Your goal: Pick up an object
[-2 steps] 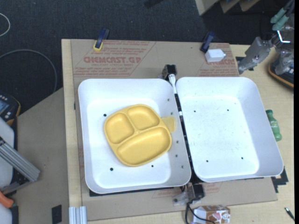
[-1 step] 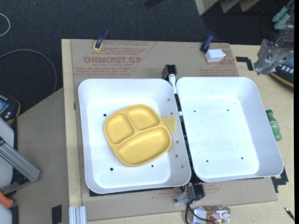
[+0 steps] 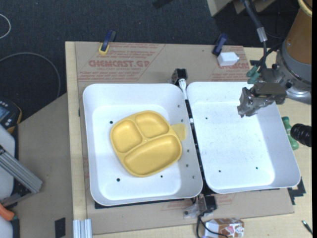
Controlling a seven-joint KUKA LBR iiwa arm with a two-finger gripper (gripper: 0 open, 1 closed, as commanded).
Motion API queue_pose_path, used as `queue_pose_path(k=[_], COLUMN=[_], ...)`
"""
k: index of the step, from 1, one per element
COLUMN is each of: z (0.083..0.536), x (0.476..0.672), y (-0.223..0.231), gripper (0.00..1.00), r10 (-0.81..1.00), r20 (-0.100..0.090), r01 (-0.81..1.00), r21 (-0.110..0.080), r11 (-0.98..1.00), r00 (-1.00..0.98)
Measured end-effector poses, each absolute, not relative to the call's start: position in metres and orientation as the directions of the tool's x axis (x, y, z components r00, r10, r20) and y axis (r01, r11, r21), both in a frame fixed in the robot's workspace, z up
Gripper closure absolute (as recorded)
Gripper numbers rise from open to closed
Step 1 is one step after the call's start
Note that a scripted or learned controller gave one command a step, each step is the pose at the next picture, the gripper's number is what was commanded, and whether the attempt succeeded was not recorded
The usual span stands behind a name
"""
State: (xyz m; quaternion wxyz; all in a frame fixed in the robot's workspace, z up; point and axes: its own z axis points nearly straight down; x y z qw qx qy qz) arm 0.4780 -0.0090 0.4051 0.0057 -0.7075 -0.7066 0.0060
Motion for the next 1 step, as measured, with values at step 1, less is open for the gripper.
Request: queue_pose_path(k=[1], z=[0.3558], x=[0.4786], y=[0.0625], gripper=[1.00], r10=[1.000], r20=[0.001], r01=[1.000], r21=[-0.008], r11=[0.008], r00=[-0.008])
